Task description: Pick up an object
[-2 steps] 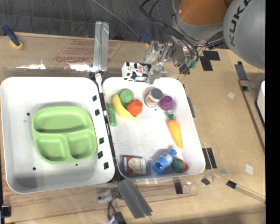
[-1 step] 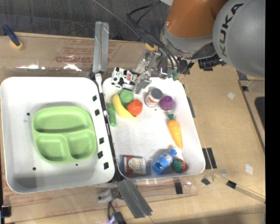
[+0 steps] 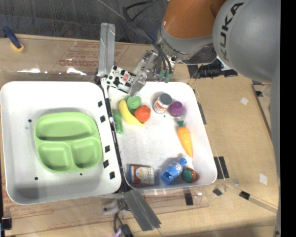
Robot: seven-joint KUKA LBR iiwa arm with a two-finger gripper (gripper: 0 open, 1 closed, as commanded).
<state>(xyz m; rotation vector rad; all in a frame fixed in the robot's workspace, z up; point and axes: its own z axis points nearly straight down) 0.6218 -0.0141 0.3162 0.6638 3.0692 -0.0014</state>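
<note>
The right bin [image 3: 153,142] holds several small objects. In its top left corner a yellow banana [image 3: 128,114], a green round fruit [image 3: 134,102] and a red-orange tomato [image 3: 143,113] are bunched together. My gripper [image 3: 150,80] hangs over the bin's top edge just above this cluster. It is open with nothing between its fingers, and the left finger [image 3: 137,85] points down at the green fruit. A small can [image 3: 162,102] and a purple fruit [image 3: 176,108] lie just to the right.
A carrot [image 3: 186,139] lies by the right wall. A lying can [image 3: 141,175], a blue bottle [image 3: 172,171] and a red-green fruit [image 3: 189,175] line the front wall. A green pod [image 3: 118,121] rests against the left wall. The left bin [image 3: 15,107] holds a green divided plate [image 3: 67,142].
</note>
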